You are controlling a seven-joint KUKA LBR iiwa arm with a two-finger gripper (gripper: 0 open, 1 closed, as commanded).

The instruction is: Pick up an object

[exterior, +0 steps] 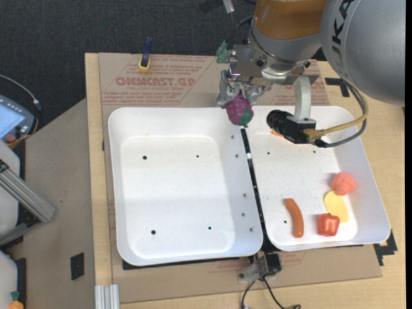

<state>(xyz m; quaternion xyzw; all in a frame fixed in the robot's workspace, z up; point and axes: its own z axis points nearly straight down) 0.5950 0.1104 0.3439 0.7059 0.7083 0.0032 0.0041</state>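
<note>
Over the far edge of the bins, the grey arm point(347, 24) reaches in from the right, its top cut off by the frame. The cardboard sheet point(161, 79) reads "CHEMCAST". The left bin point(129, 192) meets the right bin point(367, 192), which holds a sausage point(295, 217), yellow piece point(337, 205), pink ball point(344, 183) and red pepper point(327, 224). The gripper point(234, 100) clamps a purple grape bunch point(239, 111) above the divide.

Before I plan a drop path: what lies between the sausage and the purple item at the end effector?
Bare white floor of the right bin, seen in the camera view, separates sausage from purple item.
</note>
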